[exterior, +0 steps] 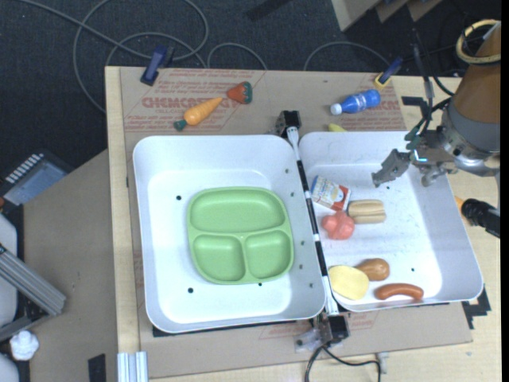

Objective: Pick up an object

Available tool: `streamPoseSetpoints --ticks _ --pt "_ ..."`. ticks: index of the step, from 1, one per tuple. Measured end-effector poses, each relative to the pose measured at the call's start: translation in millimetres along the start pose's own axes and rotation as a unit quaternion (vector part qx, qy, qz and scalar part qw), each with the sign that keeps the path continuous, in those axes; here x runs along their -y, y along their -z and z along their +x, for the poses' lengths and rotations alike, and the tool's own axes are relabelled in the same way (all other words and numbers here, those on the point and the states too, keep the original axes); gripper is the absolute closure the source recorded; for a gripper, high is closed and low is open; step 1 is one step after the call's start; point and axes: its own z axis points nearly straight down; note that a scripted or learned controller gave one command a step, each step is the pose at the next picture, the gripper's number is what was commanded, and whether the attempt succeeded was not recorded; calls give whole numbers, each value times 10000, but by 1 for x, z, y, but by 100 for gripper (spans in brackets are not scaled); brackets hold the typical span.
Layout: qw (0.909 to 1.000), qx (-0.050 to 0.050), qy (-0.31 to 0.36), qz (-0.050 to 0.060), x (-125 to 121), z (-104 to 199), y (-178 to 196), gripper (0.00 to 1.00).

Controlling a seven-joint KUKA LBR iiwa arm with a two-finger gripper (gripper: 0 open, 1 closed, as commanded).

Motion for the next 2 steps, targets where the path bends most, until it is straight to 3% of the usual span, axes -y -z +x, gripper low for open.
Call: streamPoseSetpoints --ticks 1,2 --pt "10000 -2 -9 18 68 -19 -108 0" --pt "10000 -5 3 8 81 27 -153 0"
